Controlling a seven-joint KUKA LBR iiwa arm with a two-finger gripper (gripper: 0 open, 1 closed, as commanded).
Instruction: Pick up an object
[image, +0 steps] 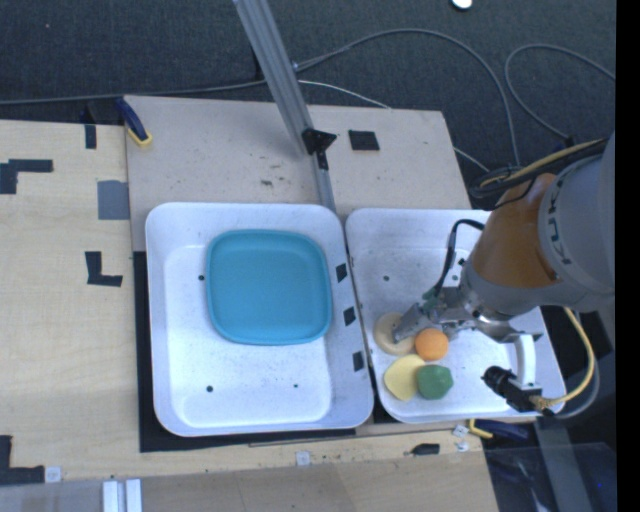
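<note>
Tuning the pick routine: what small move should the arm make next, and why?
Probably a short drop straight down. The tool hangs low over the right bin, just above the orange ball, with a green ball and yellow piece crowded beside it.

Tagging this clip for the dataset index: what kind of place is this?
Likely a robotics lab bin-picking station, not a home or kitchen. Two white bins sit on a taped plywood bench, cables trail over dark carpet, and the arm works over small toy-like objects.
</note>
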